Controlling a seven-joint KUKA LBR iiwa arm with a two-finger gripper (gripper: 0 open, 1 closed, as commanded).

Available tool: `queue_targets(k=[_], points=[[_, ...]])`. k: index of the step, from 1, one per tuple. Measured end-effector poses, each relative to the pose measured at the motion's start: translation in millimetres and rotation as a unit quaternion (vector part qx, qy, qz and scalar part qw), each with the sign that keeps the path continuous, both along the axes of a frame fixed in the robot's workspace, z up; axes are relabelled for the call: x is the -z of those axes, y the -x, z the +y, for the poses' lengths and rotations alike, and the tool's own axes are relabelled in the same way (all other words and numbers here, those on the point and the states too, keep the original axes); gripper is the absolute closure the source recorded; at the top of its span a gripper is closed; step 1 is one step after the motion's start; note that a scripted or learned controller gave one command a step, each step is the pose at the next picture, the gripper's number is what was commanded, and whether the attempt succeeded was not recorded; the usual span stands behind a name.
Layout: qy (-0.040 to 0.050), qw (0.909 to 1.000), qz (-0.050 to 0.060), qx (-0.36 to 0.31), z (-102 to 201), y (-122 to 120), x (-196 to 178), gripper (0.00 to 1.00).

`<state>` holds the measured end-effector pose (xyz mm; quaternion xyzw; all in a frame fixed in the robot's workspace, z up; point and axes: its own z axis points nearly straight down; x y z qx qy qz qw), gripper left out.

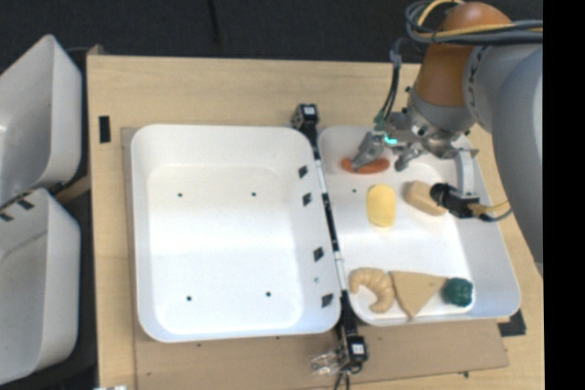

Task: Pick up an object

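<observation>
1. From the overhead camera, the small orange-red sausage-shaped toy (366,165) lay near the far edge of the right white bin (484,274), by the divider. It looked light, smooth, probably slippery plastic, best pinched across its narrow middle.
2. The two-finger gripper (388,151) hung just above it, jaws apart, straddling it without clamping.
</observation>
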<state>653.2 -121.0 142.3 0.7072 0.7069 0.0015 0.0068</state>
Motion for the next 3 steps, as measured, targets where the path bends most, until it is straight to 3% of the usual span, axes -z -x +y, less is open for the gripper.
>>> queue_targets(k=[1,2,3], points=[[-0.0029,1.0000,0.007,-0.001,17,-6,43,0.00],[-0.0026,1.0000,0.006,0.001,20,10,41,0.00],[-0.0016,1.0000,0.000,0.001,-10,-8,-85,0.00]])
